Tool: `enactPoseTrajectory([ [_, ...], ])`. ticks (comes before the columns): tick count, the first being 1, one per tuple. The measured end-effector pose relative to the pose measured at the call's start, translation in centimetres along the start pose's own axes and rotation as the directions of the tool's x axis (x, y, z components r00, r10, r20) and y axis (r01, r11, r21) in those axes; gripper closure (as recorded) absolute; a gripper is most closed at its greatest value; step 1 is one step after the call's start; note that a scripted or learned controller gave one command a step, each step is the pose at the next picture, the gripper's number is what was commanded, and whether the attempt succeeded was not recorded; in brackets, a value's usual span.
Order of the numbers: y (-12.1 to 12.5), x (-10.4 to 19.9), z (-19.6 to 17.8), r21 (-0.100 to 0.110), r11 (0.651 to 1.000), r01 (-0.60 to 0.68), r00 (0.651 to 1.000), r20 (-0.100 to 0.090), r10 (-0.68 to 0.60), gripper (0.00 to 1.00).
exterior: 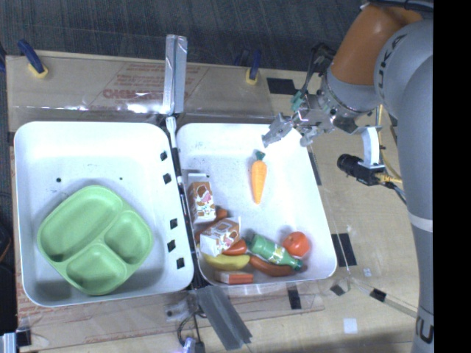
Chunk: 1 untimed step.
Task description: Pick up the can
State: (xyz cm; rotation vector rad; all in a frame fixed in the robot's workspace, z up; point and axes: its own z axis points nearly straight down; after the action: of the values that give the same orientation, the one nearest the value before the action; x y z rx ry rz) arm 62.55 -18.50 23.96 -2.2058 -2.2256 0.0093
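The can [201, 199], brown with a red and white label, lies against the left wall of the right bin [313, 197]. My gripper [290, 134] hangs over the bin's far right corner, well up and to the right of the can. Its fingers [274, 134] are spread open with nothing between them. An orange carrot [257, 179] lies between the gripper and the can.
A small carton [221, 234], a banana [221, 260], a green bottle [272, 252], a red-orange fruit [296, 243] and a sausage [234, 277] crowd the right bin's near end. The left bin [44, 142] holds a green divided plate [94, 238].
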Motion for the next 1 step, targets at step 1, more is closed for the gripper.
enactPoseTrajectory([
  [1,-7.97,-0.06,14.98,0.000,0.986,-0.170,0.986,-0.002,0.170,0.00],
])
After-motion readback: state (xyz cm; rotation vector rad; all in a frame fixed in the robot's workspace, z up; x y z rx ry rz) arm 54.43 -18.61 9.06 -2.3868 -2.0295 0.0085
